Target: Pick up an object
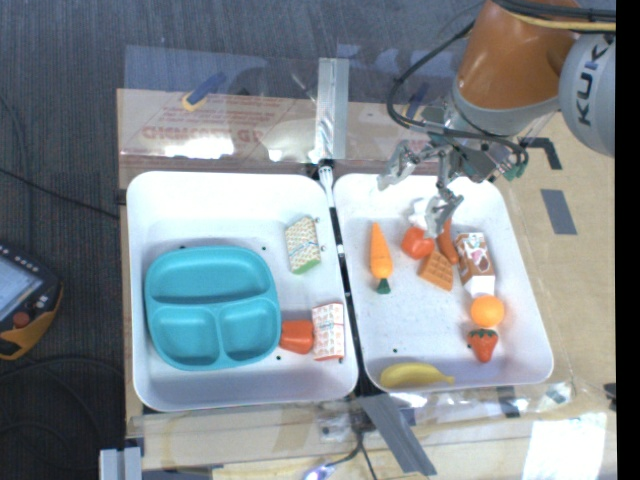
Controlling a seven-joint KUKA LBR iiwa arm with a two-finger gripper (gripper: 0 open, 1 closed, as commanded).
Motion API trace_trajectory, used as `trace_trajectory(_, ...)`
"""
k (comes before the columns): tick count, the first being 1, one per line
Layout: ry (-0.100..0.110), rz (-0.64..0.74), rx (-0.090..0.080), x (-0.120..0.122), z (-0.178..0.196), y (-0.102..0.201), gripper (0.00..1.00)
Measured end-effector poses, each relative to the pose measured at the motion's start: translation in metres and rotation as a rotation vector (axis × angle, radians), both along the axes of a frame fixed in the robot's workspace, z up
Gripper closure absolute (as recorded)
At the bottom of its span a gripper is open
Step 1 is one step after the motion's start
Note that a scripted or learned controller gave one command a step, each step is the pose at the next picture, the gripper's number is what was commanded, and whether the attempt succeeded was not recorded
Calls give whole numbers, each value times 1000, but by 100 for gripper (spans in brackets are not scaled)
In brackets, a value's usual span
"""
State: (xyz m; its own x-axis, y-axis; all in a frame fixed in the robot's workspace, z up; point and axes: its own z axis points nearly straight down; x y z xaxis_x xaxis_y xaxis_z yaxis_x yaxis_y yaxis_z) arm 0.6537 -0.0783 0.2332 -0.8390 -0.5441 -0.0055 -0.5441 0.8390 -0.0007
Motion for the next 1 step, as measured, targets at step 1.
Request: trace_trajectory(1, 3, -147, 0, -28, -115, -24, 0)
